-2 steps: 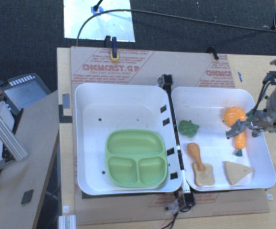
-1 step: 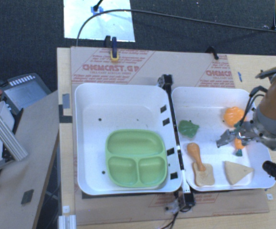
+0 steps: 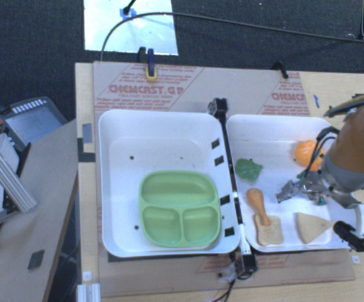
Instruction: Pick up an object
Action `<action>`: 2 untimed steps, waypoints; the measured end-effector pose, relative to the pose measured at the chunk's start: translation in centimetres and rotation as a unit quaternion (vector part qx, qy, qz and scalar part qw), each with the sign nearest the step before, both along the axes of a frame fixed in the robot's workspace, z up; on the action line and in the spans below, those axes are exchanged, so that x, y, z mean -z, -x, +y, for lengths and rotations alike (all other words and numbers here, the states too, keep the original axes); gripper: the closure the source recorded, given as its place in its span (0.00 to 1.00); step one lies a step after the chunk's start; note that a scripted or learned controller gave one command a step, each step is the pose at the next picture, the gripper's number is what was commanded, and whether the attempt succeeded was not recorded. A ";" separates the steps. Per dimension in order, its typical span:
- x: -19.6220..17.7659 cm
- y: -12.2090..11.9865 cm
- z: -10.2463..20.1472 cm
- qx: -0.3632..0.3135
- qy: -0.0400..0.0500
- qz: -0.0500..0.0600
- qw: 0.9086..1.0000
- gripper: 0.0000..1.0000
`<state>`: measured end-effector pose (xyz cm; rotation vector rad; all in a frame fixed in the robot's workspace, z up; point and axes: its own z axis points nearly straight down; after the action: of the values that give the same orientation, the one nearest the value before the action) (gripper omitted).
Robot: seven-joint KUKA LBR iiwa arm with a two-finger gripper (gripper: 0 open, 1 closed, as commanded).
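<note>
Nearest, in the right bin [image 3: 267, 126]: wooden spatula [image 3: 263, 218] at 6 o'clock, tan wedge [image 3: 310, 226] at 5. Green divided tray [image 3: 180, 208] sat in the left bin [image 3: 160, 131]. Jaws [image 3: 287, 192] hovered mid-bin over bare floor, apart or together unclear. Green leaf [image 3: 249, 168] at 9, orange fruit [image 3: 306, 152] at 1. Nothing lifted yet; the pick remained.
</note>
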<state>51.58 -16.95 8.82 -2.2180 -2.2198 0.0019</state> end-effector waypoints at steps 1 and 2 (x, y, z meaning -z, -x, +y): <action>-1.4 -0.1 -0.1 0.000 0.001 -0.003 1.000 1.00; -5.8 -0.7 -0.4 -0.001 0.002 -0.005 1.000 1.00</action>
<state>52.32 -17.38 14.63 -2.2217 -2.2294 -0.0047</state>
